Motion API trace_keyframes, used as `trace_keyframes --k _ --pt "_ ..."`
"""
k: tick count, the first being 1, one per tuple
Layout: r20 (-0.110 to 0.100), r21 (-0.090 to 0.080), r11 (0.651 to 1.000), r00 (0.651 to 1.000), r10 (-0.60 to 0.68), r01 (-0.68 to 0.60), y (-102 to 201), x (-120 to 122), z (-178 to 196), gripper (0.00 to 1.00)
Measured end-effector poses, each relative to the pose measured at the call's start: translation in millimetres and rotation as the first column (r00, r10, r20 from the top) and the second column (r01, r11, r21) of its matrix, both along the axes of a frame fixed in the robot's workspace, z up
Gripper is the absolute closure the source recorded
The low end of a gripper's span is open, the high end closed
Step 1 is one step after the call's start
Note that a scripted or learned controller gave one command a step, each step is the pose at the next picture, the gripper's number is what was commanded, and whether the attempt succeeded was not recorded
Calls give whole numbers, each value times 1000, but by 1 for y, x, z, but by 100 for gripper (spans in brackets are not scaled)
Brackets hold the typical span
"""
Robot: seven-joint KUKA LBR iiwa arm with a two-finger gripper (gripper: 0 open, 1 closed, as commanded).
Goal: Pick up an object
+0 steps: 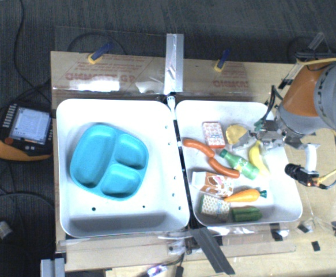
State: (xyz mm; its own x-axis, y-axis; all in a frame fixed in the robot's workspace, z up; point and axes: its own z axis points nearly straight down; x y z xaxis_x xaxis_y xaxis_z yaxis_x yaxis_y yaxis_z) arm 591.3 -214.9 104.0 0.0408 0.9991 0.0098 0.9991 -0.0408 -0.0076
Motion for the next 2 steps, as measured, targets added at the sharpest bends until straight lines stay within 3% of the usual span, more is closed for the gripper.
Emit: trace_keyframes --k 1,2 --pt "2 -5 1000 1000 2 -2 0 1 10 100" --pt "5 -12 994 994 -105 106 18 -80 133 100"
